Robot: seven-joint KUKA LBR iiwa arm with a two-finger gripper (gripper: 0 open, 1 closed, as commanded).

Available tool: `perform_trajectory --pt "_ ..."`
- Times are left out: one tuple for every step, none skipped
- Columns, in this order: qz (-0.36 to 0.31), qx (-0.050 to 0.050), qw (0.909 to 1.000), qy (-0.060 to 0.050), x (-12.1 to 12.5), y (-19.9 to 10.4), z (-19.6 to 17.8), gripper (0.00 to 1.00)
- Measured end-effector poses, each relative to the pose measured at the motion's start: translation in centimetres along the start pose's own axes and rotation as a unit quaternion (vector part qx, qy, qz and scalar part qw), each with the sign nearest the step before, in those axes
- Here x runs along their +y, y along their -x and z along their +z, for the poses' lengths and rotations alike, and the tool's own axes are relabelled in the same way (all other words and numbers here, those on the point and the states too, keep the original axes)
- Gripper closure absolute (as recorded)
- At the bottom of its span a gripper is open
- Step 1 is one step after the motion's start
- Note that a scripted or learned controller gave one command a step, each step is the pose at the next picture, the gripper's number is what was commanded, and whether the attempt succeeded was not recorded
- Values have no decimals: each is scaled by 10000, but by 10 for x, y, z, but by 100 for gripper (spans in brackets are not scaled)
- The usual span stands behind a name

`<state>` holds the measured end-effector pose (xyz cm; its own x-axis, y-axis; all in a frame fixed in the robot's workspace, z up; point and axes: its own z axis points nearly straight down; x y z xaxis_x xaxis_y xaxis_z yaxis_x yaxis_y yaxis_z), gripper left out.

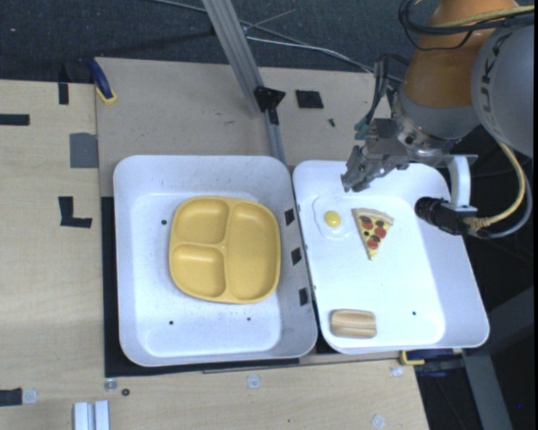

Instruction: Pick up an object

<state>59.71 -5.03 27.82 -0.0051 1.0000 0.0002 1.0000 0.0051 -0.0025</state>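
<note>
On the counter (pixel 36 240) we see 2 white bins side by side. Left bin (pixel 134 240) carries a yellow plate (pixel 224 249) with 3 compartments, lying flat near its middle. Right bin (pixel 421 285) carries 3 toy foods: an egg (pixel 332 219) near its upper left, a pizza slice (pixel 373 230) just beside the egg on the right with its tip pointing toward the near edge, and a bun (pixel 352 323) near the bin's near edge, well apart from the other 2. Our arm (pixel 466 52) reaches in from the right, and its tool (pixel 357 179) hangs over the far left part of the right bin, just above the egg and pizza slice. Nothing sits between its tips. We cannot tell how far apart they stand, as the dark parts blur together.
</note>
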Motion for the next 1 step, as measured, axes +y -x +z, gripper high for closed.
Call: perform_trajectory --pt "-7 1 10000 4 -4 -55 2 100"
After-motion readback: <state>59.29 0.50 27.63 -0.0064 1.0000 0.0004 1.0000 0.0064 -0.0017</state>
